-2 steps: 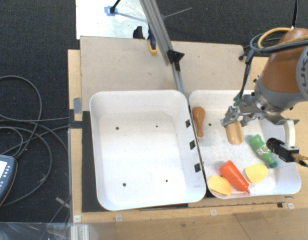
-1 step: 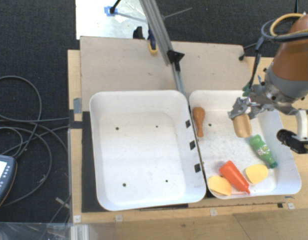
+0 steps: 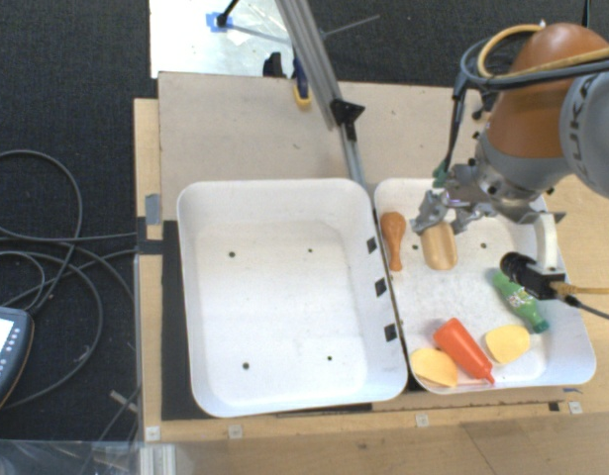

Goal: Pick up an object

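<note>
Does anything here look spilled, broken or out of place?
Nothing stands out. The tan roll, brown drumstick, green bottle, orange cone and yellow pieces all lie inside the right bin, none spilled over its rim. The gripper hangs just above the roll.

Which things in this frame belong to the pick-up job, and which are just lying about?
Part of the job:
- gripper
- tan roll, right under the gripper
- other candidates in the right bin: brown drumstick, green bottle, orange cone, yellow pieces

Just lying about:
- left bin
- metal pole
- handheld screen on the floor
</note>
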Motion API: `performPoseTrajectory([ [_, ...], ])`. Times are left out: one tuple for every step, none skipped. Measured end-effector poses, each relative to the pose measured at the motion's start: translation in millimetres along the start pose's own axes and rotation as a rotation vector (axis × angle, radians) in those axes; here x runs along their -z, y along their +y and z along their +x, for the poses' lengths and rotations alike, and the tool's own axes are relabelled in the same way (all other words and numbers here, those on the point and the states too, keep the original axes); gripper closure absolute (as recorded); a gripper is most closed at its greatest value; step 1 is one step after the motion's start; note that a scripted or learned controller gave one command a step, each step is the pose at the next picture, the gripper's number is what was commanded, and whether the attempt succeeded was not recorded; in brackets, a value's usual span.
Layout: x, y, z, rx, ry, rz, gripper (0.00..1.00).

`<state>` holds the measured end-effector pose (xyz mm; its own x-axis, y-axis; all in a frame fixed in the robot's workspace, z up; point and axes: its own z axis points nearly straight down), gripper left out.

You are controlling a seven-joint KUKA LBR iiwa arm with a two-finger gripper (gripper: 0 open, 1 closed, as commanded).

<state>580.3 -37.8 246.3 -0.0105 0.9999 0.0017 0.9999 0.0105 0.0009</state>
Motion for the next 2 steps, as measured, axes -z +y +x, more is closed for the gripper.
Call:
performPoseTrajectory([
  [6, 8, 51, 0.000, 0.001, -0.002, 1.00],
  [8, 18, 101, -0.001, 0.001, -0.002, 1.00],
])
